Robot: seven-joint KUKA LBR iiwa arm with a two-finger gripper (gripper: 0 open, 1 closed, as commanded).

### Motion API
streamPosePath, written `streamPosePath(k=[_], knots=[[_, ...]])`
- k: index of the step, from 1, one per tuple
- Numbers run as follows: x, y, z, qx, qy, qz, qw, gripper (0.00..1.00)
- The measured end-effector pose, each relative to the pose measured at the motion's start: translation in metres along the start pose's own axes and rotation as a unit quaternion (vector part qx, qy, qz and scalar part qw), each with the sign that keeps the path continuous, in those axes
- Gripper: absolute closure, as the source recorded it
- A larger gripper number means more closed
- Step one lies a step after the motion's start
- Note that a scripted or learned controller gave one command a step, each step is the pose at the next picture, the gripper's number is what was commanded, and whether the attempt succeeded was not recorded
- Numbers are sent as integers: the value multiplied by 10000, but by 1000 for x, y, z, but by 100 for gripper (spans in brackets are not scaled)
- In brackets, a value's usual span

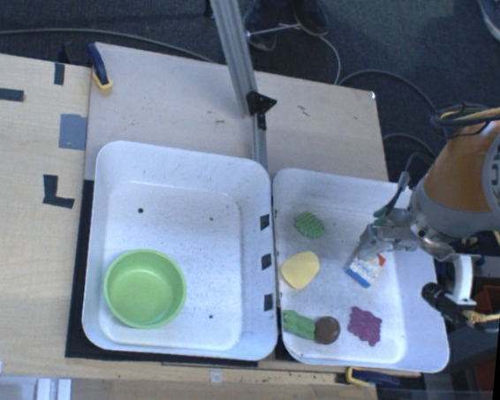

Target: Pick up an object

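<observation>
White plastic bins sit side by side on the wooden surface, and I reach in from the right over the right bin. My end effector hangs low over that bin's right half, directly above a small white packet with blue and red print; its tip looks to be touching or nearly touching the packet's top edge, but I cannot tell whether the fingers are spread or pressed together, nor whether anything sits between them. Near the bin's upper middle lies a green ridged piece, and just below it a pale yellow rounded object. Along the bin's lower edge a green block lies touching a brown ball, with a purple bumpy piece just to their right. A lime green bowl stands upright in the lower left corner of the left bin.
</observation>
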State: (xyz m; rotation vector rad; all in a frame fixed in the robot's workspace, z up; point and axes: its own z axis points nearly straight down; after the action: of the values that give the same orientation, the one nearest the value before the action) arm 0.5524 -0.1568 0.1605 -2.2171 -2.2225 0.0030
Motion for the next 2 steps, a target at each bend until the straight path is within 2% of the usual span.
streamPosePath(k=[2], knots=[[-7, -6, -104, -39, -10, 2, 10000, 100]])
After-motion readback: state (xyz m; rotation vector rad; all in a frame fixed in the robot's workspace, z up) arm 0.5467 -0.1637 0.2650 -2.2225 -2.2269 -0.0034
